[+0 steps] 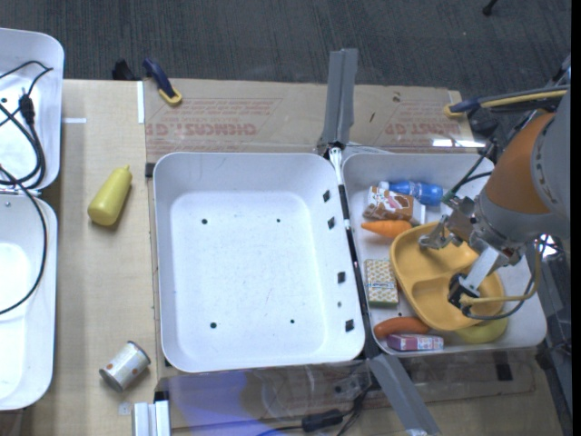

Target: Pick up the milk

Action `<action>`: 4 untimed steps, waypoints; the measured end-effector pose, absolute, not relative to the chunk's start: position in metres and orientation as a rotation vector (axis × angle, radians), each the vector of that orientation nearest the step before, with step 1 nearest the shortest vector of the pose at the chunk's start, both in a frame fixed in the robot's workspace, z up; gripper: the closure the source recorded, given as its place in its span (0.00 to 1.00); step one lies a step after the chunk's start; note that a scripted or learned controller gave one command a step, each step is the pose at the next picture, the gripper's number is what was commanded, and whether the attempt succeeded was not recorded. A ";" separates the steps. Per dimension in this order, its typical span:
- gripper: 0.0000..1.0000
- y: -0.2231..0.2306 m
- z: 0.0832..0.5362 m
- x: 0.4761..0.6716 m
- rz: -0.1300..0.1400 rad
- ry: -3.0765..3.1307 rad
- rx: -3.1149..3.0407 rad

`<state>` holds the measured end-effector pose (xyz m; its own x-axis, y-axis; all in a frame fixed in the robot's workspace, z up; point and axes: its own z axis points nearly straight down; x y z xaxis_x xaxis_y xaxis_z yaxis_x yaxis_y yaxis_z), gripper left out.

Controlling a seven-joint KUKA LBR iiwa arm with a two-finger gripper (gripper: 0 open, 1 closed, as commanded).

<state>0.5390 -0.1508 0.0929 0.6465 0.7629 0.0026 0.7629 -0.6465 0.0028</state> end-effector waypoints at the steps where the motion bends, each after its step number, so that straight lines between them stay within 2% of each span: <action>1: 0.00 -0.135 0.109 0.521 -0.011 1.429 2.803; 2: 1.00 -0.137 0.113 0.519 -0.023 1.426 2.809; 3: 1.00 -0.198 0.192 0.480 -0.009 1.592 2.712; 4: 1.00 -0.200 0.094 0.480 0.003 2.084 2.342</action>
<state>0.4797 -0.1998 0.0939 0.1160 0.9932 -0.0030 0.9932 -0.1160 0.0060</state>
